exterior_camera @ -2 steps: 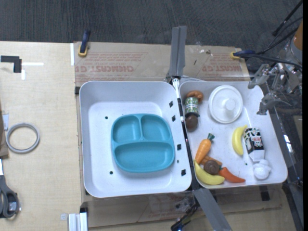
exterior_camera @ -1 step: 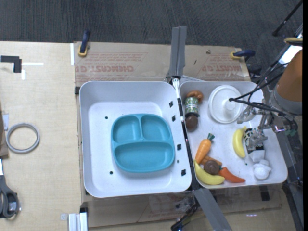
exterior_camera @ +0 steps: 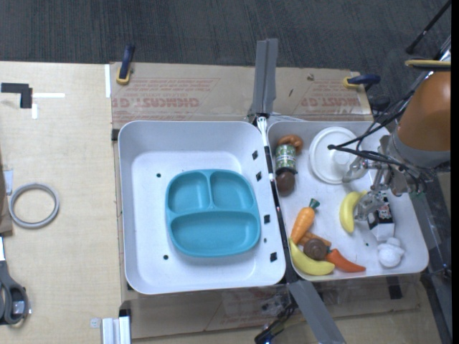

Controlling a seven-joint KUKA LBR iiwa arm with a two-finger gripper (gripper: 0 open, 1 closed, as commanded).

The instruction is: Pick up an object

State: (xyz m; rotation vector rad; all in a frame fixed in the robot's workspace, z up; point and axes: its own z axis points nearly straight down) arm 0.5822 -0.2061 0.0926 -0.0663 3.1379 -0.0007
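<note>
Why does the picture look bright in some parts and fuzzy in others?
In the camera view, soft light from above makes the white bins glow, with pale shadows inside their walls; the blue divided plate looks sharp, with a faint shine on it; the pincer and the cables near it look a bit smeared; the arm's orange band at the right edge is blurry.

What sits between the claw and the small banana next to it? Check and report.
Nothing visible. The claw hangs in the right bin, and the small banana lies directly beside it toward the divider, with bare bin floor around it. The carrot lies farther off.
</note>
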